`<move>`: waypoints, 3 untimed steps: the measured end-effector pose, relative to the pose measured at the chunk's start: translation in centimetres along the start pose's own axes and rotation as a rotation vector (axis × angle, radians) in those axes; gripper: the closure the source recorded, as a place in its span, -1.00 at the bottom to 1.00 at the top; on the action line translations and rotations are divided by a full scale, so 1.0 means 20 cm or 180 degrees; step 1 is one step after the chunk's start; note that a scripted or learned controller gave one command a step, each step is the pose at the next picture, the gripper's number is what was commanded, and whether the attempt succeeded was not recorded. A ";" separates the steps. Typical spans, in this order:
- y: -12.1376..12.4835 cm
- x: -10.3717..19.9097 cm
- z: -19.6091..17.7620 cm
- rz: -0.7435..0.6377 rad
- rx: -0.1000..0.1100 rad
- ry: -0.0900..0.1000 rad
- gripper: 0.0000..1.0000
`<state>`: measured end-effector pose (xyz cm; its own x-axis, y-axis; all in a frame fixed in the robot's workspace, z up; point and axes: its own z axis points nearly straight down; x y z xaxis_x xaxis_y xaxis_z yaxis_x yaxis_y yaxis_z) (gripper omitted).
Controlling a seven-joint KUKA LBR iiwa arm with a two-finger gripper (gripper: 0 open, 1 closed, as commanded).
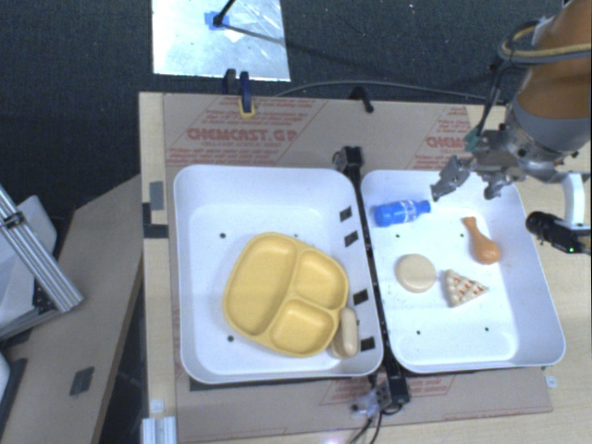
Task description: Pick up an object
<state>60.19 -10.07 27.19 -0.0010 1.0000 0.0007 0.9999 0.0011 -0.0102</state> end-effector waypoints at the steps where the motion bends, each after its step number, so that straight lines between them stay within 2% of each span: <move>1: 0.01 0.00 -0.03 -0.0006 -0.0036 -0.0004 -1.00; 2: 0.02 0.03 0.18 -0.0005 -0.0029 -0.0003 -1.00; 3: 0.07 0.03 0.47 -0.0002 -0.0027 -0.0002 -1.00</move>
<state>61.41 -9.53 17.86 -0.0016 1.0000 0.0001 1.0000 0.0016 -0.0018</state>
